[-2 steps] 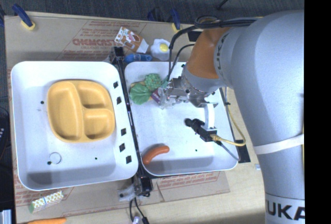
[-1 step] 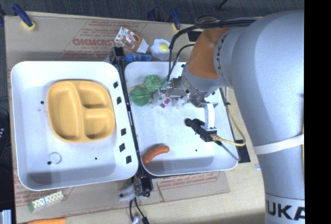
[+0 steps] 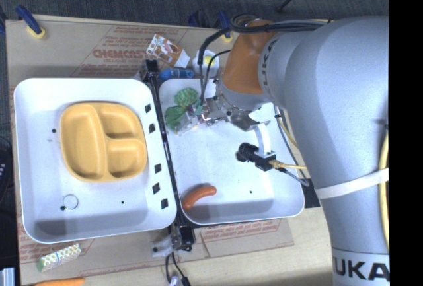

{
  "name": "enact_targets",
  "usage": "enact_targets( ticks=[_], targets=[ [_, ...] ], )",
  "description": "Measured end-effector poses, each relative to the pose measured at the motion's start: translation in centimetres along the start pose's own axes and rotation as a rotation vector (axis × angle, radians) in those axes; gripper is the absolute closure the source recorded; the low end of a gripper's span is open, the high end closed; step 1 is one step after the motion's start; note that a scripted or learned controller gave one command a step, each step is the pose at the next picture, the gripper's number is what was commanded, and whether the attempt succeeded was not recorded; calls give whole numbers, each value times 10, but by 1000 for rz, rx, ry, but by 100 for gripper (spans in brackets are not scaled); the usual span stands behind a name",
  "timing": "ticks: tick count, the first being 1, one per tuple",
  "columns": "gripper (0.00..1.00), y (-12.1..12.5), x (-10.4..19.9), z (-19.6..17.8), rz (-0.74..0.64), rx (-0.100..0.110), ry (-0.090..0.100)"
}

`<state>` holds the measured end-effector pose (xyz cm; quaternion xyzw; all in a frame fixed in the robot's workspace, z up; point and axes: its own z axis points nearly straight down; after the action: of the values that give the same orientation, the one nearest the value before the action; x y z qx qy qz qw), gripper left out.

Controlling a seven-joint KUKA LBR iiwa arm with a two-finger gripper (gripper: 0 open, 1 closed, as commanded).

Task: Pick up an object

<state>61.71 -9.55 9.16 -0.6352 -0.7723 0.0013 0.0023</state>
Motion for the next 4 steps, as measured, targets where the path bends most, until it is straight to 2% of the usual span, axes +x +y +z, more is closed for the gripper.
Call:
enact_targets(
  ticks=[1, 2, 3, 4],
  targets=[
    [0, 0, 0, 0, 0, 0, 0],
    [0, 48, 40, -101, 229, -3, -1],
    [0, 48, 41, -100, 16, 0, -1],
    [0, 37, -13, -41, -4, -1, -1]
  ],
)
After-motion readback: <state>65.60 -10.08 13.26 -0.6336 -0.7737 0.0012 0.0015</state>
